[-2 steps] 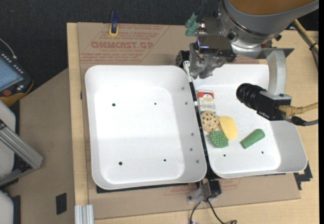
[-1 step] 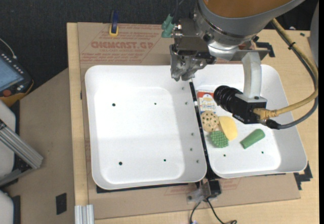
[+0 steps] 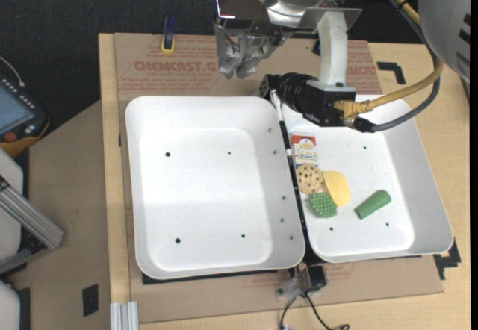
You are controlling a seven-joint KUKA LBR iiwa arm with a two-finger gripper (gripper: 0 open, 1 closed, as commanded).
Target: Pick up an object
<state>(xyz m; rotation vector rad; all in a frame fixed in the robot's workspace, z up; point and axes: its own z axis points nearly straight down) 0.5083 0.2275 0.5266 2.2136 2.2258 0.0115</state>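
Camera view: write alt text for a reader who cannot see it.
A grey robot arm's gripper hangs above the cardboard behind two white bins. The right bin holds a small carton, a cookie, a yellow piece, a green textured piece and a green cylinder.

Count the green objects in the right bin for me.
2: a green cylinder lying apart toward the bin's middle, and a green textured piece against the yellow piece near the divider. Others could be hidden beneath.

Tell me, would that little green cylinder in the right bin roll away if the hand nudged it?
Probably. The small green cylinder lies on its side on the smooth floor of the right white bin, apart from the other items, so a sideways nudge may roll it. It looks solid and probably light.
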